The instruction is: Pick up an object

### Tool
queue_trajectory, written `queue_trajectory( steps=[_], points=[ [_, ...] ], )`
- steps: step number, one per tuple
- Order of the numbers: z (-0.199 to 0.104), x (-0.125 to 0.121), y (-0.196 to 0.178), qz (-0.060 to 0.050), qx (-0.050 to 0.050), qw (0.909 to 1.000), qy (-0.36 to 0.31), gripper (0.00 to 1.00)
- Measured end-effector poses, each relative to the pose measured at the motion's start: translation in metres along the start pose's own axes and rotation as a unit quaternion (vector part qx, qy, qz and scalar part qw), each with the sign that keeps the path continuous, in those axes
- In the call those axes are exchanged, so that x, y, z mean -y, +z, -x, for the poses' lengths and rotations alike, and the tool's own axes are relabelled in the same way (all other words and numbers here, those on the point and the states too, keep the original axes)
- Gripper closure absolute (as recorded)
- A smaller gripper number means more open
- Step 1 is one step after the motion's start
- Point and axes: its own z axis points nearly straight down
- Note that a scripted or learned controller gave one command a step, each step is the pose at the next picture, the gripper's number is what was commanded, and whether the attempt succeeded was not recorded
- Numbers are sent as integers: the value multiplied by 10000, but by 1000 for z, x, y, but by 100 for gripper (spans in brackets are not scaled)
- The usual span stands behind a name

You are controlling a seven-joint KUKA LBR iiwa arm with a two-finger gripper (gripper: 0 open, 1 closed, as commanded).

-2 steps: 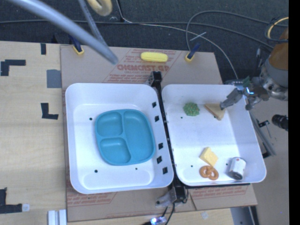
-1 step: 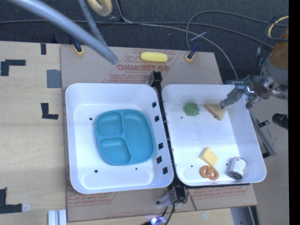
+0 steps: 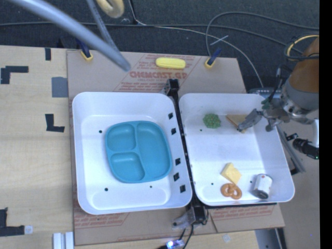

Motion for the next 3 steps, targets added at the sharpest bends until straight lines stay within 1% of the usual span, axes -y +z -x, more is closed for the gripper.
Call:
queue_trajectory(
  steps=[1, 2, 3],
  points=[
    [-3, -1, 64, 0, -2, 10000, -7, 0],
    [-4, -2, 90, 33, 15, 10000, -9, 0],
    [-3, -3, 78, 58, 30, 10000, -12, 100]
  ],
)
